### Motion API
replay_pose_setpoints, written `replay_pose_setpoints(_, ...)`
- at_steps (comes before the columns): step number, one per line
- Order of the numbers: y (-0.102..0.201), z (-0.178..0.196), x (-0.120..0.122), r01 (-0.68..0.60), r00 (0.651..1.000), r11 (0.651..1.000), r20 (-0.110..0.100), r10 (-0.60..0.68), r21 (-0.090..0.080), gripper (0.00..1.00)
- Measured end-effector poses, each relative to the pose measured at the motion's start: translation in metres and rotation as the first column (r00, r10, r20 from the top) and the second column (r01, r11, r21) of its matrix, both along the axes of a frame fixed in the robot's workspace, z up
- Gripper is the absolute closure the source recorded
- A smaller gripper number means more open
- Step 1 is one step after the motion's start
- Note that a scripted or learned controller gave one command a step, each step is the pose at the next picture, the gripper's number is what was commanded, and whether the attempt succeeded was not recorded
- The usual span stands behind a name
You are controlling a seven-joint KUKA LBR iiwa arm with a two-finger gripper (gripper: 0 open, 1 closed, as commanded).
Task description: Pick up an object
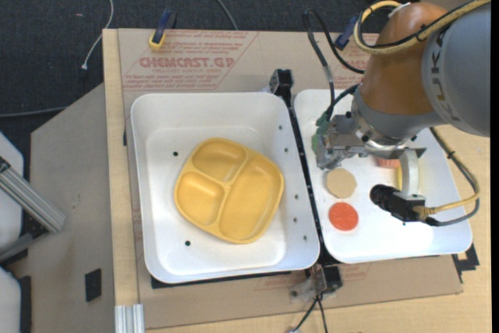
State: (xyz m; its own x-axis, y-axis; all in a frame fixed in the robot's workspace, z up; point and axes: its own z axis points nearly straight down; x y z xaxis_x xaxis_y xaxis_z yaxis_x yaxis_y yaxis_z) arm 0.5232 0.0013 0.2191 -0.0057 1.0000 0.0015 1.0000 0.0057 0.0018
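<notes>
The arm is a thick, smooth grey tube with dark lettering on its shell. Above the wrist sits a glossy, rounded orange band, then a grey collar. The claw is a boxy grey metal piece, with thin black cables running to it

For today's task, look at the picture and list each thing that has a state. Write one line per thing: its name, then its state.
Yellow divided plate: lying flat, right side up, in the left bin, compartments bare.
Tan disc: lying flat in the right bin, just below the gripper.
Orange-red disc: lying flat in the right bin, apart from the tan disc.
Gripper: low over the right bin, beside the tan disc.
</notes>
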Motion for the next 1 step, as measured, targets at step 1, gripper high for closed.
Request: replay_pose_setpoints(1, 0.0585, 0.0059, 0.0033, 0.001, 1.0, 1.0, -0.001, -0.001, 0.0, 1.0)
